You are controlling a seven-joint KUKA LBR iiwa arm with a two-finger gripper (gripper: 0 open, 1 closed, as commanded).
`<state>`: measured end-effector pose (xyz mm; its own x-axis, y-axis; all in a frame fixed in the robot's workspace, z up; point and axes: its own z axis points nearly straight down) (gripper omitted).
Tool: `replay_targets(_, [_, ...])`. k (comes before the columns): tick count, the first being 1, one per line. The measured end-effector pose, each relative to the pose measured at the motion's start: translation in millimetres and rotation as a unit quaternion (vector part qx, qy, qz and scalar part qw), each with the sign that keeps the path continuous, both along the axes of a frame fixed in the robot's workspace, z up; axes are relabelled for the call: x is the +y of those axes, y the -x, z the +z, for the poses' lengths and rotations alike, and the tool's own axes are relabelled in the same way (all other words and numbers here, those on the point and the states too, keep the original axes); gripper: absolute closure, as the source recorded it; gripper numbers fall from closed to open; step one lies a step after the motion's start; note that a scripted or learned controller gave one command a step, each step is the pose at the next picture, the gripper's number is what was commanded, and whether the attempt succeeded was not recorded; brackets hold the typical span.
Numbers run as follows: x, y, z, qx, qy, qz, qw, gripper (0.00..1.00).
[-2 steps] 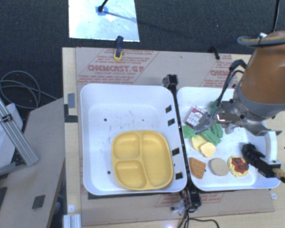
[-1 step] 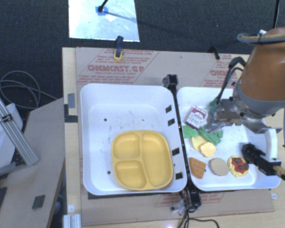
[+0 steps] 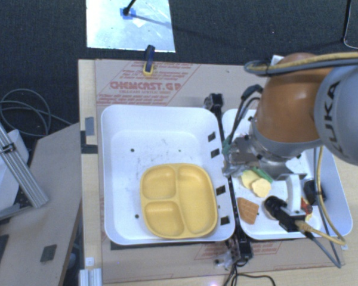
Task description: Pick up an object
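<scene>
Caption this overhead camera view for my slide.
KUKA arm over right bin; yellow divided plate in left bin.

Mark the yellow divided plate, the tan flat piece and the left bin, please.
yellow divided plate point(image 3: 179, 200), camera view, where its dividers meet.
tan flat piece point(image 3: 248, 210), camera view, its middle.
left bin point(image 3: 149, 142), camera view, bare floor.

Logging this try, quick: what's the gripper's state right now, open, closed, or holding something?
Gripper: cannot be told from this angle; it is low over the right bin.
</scene>
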<state>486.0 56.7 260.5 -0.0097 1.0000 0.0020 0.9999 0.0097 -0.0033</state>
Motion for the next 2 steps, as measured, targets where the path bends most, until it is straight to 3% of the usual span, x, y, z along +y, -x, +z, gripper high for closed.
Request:
replay_targets(1, [57,0,-32,0.000,0.0002,0.000,1.0000,1.00])
replay_targets(2, [84,-21,-167,-0.008,-0.0002,-0.004,1.0000,1.00])
